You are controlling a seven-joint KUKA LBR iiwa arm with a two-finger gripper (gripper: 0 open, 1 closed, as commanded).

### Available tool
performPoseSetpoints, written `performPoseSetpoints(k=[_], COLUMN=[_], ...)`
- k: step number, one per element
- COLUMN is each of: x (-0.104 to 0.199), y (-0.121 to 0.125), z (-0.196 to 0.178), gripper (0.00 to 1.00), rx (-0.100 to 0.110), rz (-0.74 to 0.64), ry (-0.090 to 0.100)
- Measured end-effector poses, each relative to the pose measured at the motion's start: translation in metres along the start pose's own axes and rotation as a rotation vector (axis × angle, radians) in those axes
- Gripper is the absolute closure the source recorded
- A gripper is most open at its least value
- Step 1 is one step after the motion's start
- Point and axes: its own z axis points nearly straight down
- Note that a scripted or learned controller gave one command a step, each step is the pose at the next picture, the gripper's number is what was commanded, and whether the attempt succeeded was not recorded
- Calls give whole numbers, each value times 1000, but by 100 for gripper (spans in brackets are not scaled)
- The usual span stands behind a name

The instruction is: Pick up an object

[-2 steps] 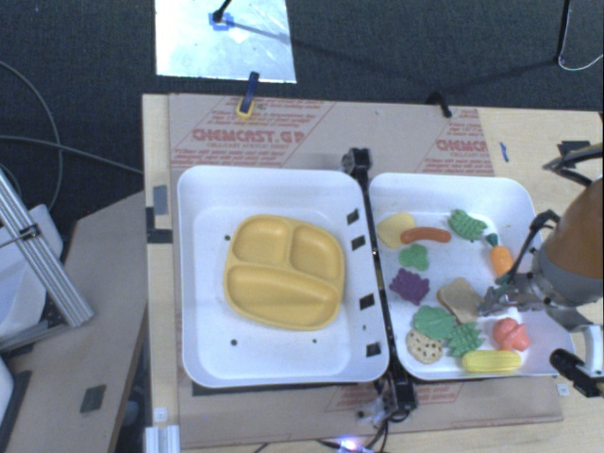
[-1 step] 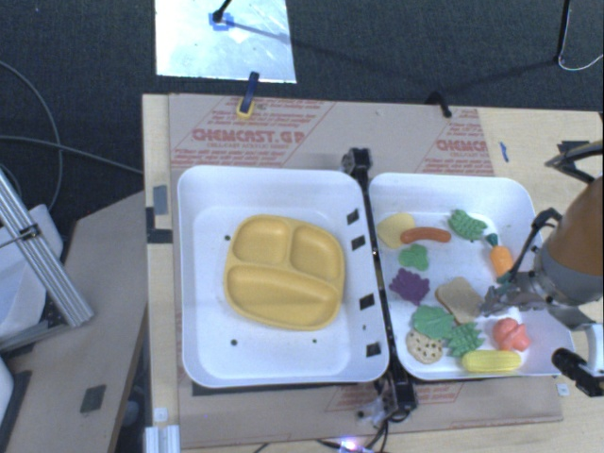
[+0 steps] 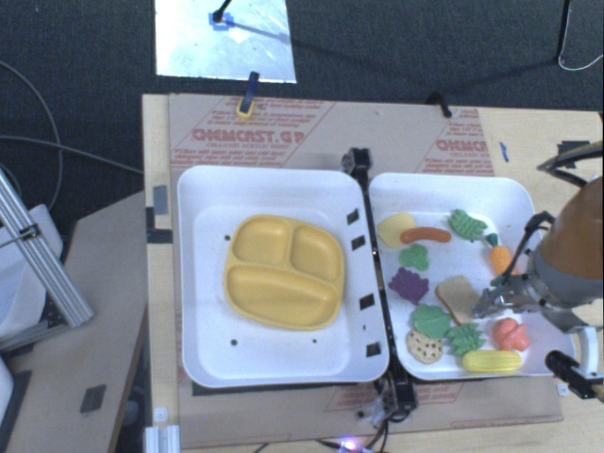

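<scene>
Two white bins sit side by side on the counter (image 3: 311, 130): well left of the jaws, the left bin (image 3: 203, 253) holds only a yellow divided plate (image 3: 283, 272), while the right bin (image 3: 514, 192) carries the toy food. Nearest the jaws (image 3: 493, 300) lie a tan bread slice (image 3: 456, 295) just to their left, a red tomato (image 3: 511, 332) just below and an orange carrot (image 3: 499, 258) just above; a purple grape bunch (image 3: 410, 284) and a sausage (image 3: 425, 236) lie farther left. Whether the jaws are spread or pressed together I cannot tell, and nothing visibly sits between them. My guess is the crowding is the hazard: closing here could catch the bread's edge and tomato together, or nudge both aside and come up with nothing.
</scene>
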Motion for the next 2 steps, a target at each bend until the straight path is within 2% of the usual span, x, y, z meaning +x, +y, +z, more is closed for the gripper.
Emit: performPoseSetpoints(k=[1,2], x=[18,17], y=[1,3], z=[-1,-12], gripper=[100,100], rx=[-4,-7], rz=[-2,-2], ry=[-1,-1])
